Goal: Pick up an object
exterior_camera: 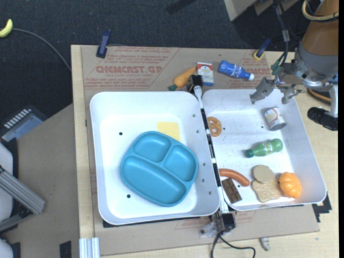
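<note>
Camera view showed the two-finger gripper (275,91) spread wide, holding nothing, above the right white bin (306,144), near a small silver can (274,118).

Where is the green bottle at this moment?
The green bottle lies on its side in the right bin, below the small can and above the cookies.

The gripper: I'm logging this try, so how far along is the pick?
Done: the gripper is over the right bin's far end, fingers spread. In hand: nothing sits between them. Left: closing on something and lifting; the can lies closest, just below it.
</note>
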### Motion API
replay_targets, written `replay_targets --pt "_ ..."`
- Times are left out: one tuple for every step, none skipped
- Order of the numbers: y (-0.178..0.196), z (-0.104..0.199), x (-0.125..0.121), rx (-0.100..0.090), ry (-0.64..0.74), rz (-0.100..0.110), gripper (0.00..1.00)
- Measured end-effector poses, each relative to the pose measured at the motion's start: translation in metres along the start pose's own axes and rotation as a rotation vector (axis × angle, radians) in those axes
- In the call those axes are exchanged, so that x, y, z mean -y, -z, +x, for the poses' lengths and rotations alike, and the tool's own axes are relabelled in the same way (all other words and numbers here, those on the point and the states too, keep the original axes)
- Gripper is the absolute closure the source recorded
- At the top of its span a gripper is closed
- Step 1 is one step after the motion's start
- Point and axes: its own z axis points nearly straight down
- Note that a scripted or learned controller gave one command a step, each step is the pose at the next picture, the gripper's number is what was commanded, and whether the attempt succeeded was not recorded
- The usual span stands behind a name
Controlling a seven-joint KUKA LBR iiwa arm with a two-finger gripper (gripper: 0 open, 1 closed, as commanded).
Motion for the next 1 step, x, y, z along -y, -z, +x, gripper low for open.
replay_targets --pt "-0.0997 -0.0422 0.0521 0.001 -0.001 0.002 0.00"
